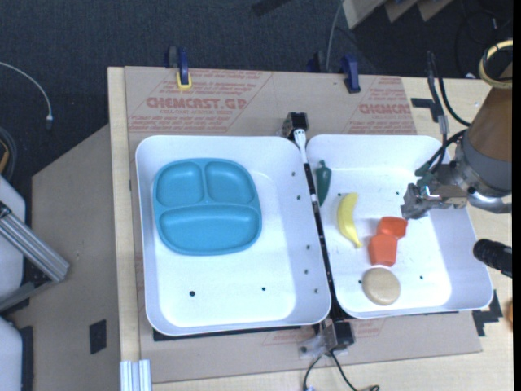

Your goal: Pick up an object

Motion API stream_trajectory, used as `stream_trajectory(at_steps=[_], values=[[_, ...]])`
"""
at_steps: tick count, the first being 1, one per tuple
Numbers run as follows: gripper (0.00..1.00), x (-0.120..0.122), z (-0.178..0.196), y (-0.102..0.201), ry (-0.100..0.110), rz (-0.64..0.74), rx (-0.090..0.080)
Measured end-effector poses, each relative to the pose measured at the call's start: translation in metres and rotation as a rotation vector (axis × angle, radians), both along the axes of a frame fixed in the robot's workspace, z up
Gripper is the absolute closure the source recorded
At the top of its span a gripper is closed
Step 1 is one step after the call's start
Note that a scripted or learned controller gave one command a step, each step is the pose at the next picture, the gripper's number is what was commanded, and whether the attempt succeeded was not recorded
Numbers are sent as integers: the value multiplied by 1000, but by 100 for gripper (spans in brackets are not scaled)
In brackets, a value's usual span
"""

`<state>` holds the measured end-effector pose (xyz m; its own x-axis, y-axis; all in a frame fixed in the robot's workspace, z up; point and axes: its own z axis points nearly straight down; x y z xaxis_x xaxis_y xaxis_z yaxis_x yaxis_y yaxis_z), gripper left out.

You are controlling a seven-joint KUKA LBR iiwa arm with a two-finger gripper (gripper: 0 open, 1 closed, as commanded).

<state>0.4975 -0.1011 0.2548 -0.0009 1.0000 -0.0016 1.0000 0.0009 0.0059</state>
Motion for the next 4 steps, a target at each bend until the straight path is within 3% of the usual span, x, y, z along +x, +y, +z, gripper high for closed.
stream_trajectory(at_steps=[1,4], values=[[100,1,47,0,-1,0,0],[100,26,2,142,9,4,3]])
